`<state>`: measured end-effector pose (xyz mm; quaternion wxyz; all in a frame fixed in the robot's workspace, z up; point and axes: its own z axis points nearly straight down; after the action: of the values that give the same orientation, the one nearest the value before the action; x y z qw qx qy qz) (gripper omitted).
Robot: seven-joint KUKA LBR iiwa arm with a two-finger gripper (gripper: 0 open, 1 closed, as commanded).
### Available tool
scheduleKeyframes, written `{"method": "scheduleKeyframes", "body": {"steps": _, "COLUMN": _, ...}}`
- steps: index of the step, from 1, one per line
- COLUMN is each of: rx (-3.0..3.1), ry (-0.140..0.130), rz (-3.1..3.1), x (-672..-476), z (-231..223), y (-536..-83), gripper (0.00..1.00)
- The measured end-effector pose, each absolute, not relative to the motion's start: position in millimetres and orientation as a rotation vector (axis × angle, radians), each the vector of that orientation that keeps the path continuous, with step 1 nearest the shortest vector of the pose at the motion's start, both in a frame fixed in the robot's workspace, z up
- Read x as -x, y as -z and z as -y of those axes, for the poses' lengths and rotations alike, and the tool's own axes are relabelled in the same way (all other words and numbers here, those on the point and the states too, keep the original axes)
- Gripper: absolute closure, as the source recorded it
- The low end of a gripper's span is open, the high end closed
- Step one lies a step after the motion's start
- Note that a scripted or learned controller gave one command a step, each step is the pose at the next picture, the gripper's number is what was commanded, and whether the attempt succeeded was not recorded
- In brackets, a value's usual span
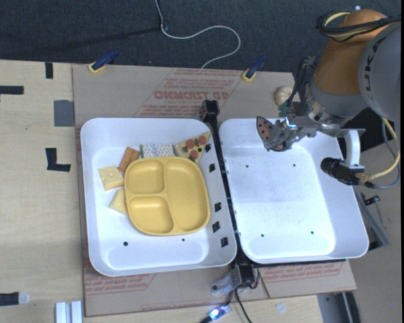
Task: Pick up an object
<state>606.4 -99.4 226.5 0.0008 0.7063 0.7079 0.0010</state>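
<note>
While end effector (277,136) grips flat wedge (266,128), yellow plastic tray (167,195) glossy.

Two bins sit side by side on the desk (27,200). In the left bin (97,247), a divided plate (167,195) lies near the middle, with small food pieces (128,159) tucked along its left and far sides. The end effector (277,136) hangs over the far edge of the right bin (289,227).
</note>
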Motion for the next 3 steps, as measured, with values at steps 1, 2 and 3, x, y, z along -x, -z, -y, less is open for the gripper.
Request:
{"method": "scheduleKeyframes", "body": {"steps": 1, "rx": -2.216, "ry": 0.0, "rz": -2.229, "x": -627.6, "z": 54.7, "y": -216.7, "gripper": 1.0}}
{"method": "scheduleKeyframes", "body": {"steps": 2, "rx": -2.215, "ry": 0.0, "rz": -2.23, "x": -646.3, "z": -1.7, "y": -211.9, "gripper": 1.0}}
{"method": "scheduleKeyframes", "body": {"steps": 3, "rx": -2.218, "ry": 0.001, "rz": -2.226, "x": -649.6, "z": -22.6, "y": -214.4, "gripper": 1.0}}
